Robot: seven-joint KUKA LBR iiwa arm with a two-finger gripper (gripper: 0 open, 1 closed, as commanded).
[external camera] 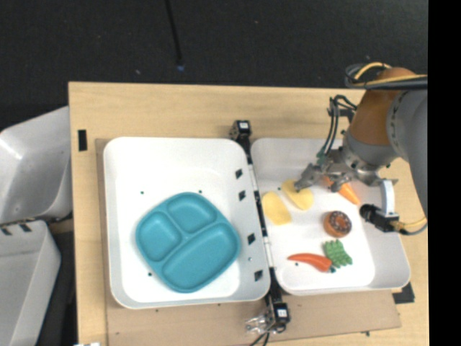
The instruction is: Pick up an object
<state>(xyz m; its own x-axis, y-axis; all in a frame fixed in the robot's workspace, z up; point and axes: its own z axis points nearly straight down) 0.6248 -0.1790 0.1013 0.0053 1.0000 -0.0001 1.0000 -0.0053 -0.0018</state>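
Note:
My gripper (315, 179) hangs low over the back of the right bin (382, 265), at the end of the grey arm with its orange band. Its tips sit just above a pale yellow piece (298, 197). A second yellow piece (275, 209) lies to the left of that one. An orange piece (348, 192) pokes out beside the wrist. Nearer the front lie a brown doughnut (337, 223), a green leafy piece (337, 254) and a red-orange carrot (311, 262).
The left bin (122, 164) holds a blue divided plate (188, 241). Black clips run along the seam between the bins. A black and white fitting (382, 211) with cables hangs off the arm over the right bin's right side.

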